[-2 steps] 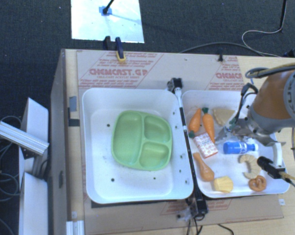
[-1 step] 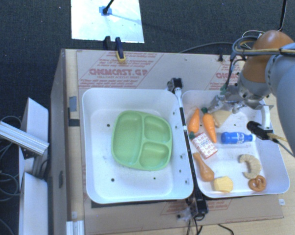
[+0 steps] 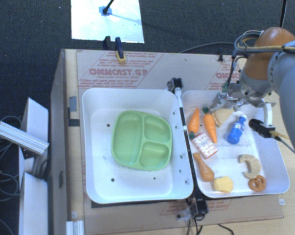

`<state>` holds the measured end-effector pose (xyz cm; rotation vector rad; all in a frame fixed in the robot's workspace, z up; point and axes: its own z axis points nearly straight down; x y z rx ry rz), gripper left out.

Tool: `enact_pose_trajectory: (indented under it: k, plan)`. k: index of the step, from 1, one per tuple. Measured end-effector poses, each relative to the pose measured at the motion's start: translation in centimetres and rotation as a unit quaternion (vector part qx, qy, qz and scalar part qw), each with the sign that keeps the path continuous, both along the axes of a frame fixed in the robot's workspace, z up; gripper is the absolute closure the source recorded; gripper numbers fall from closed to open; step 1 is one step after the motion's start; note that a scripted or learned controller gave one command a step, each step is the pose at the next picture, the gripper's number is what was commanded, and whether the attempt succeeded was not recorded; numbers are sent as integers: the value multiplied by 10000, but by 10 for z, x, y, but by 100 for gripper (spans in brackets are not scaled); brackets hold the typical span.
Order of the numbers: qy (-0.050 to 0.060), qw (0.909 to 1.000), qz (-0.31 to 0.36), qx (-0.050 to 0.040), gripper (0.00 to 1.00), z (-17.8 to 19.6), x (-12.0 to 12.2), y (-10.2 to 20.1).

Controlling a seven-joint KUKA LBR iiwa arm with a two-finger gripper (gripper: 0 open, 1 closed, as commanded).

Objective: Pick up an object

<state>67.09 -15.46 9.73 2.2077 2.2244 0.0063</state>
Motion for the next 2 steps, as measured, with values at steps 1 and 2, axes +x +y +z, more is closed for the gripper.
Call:
enact_pose_trajectory:
  k: [1, 2]
  plan:
    - [13, 10000, -9, 14, 100, 62, -1, 52]
    - [23, 10000, -8, 24, 100, 100, -16, 129]
